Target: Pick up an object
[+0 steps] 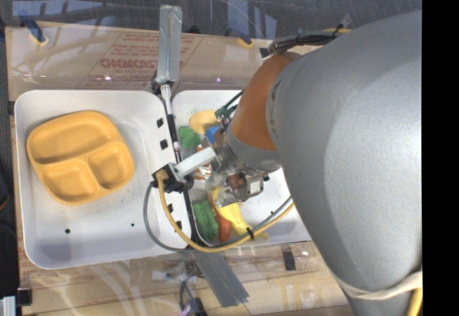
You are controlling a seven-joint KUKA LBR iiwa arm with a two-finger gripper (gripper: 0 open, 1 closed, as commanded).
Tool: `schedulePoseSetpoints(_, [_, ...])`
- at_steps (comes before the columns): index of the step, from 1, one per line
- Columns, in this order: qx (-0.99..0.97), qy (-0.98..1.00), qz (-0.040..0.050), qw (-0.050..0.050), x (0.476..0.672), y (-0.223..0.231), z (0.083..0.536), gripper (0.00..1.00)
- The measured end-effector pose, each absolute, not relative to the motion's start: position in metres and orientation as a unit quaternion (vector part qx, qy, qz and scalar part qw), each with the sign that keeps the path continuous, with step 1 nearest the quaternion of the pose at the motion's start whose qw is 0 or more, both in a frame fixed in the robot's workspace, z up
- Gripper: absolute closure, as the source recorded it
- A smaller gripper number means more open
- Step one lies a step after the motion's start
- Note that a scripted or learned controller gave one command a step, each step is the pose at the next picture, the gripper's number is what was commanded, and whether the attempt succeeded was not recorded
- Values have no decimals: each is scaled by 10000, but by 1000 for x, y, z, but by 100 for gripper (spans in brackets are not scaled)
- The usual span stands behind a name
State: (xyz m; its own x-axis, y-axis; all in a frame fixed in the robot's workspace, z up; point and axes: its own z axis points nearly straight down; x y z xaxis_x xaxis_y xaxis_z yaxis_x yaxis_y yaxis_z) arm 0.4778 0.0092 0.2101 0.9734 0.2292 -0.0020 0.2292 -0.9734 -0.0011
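Two shallow white bins [43, 236]. One yellow three-compartment plastic tray [79, 155], well left of pincer [228, 185]. Two green items [189, 137] beside pincer. Pincer state: cannot tell.

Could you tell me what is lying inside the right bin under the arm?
Visible in the right bin: a yellow item, green pieces, something orange-red. The arm covers the rest.

The grey arm [358, 150] covers most of the right bin [188, 103], its claw [231, 185] low among small toys: a green piece [206, 220], an orange piece [233, 218]. A yellow divided tray [79, 155] lies in the left bin [43, 236].
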Motion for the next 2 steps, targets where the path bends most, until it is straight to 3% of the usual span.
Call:
schedulePoseSetpoints(1, [-9888, -1490, 19, 4, 503, -37, 233, 100])
schedulePoseSetpoints(2, [-9921, -1254, 47, 16, 475, -41, 189, 100])
